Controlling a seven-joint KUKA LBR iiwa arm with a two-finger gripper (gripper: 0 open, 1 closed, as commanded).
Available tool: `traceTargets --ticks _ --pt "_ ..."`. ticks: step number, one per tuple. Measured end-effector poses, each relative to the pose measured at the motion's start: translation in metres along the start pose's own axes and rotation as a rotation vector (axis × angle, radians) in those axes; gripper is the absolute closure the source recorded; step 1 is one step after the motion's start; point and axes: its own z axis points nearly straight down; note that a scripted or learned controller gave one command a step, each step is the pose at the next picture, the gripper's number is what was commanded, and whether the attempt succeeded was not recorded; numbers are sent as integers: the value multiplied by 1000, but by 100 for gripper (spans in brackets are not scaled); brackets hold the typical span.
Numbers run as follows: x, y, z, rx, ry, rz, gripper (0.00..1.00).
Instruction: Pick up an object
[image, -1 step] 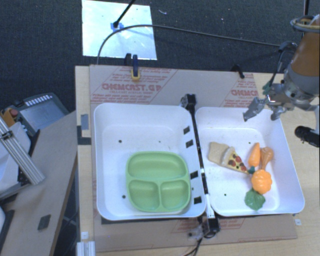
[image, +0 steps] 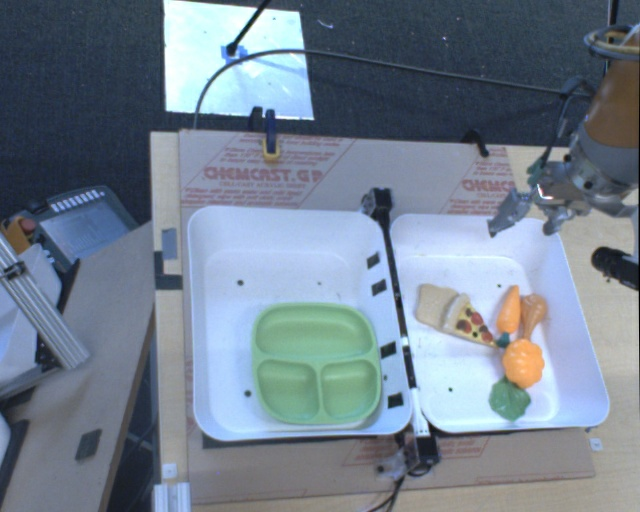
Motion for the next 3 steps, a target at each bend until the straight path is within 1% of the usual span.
traceTargets --ticks 1,2,3 --pt "-7 7 48 3 0 2 0" --pt "-15 2 105 5 0 3 0" --pt "-8 1 165 3 1 0 0"
